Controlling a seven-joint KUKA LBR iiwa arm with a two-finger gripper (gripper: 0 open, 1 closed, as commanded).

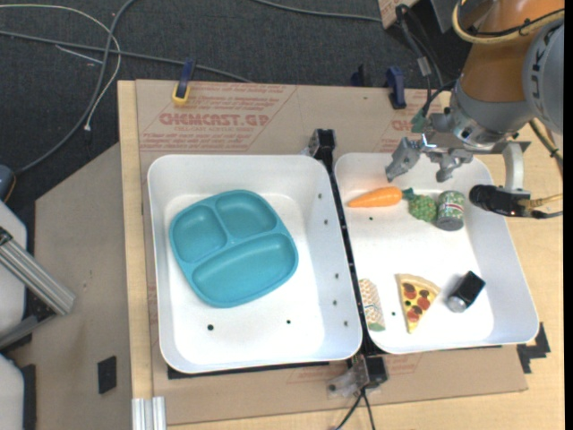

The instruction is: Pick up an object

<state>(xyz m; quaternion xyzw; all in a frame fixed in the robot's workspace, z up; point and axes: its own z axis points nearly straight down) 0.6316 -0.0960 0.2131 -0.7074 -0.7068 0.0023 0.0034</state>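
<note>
Right bin [501, 330], arm partly cropped [515, 61].

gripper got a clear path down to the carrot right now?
Probably yes. The gripper hangs open above the right bin, just right of the carrot. Nothing covers the carrot; the broccoli at its leafy end might crowd one finger.

The arm [515, 52] is cut off by the top and right edges.

I see a plate [235, 246] in the left bin [170, 330]; the right bin [501, 321] holds a carrot [376, 198], can [450, 210] and pizza slice [415, 299].
</note>
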